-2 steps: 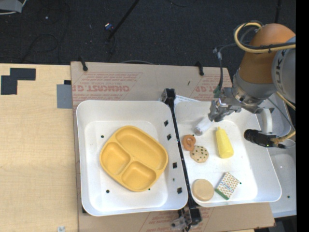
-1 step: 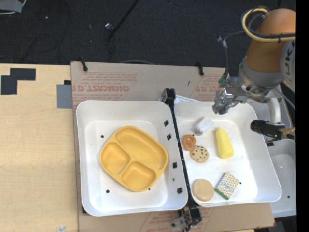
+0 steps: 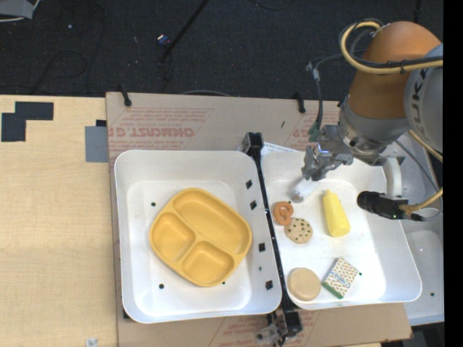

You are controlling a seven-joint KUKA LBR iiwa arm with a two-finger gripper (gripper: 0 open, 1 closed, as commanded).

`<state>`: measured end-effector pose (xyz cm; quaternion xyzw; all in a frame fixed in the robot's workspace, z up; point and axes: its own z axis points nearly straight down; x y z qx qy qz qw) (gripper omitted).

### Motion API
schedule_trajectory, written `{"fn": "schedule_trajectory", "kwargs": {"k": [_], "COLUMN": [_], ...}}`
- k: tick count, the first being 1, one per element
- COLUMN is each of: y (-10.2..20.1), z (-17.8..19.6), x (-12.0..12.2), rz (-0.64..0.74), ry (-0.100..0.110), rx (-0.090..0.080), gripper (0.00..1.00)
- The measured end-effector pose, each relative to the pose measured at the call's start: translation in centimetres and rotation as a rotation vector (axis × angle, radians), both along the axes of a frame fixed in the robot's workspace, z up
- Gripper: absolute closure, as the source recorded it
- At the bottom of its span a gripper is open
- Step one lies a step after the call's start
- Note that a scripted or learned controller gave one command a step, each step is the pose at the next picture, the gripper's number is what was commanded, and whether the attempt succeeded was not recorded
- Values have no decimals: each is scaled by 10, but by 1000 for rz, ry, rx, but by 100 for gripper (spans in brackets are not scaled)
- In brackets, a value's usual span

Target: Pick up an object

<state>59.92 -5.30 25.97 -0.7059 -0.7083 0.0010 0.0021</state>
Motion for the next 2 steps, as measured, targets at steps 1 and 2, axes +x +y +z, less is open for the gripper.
{"fn": "schedule_trajectory", "kwargs": {"k": [1,2], "y": [39,94], "z": [-19,-26], "x": [-27,-53], "rz": [0,1], "ry": [3,3], "rx": [0,0], "gripper": [100,100]}}
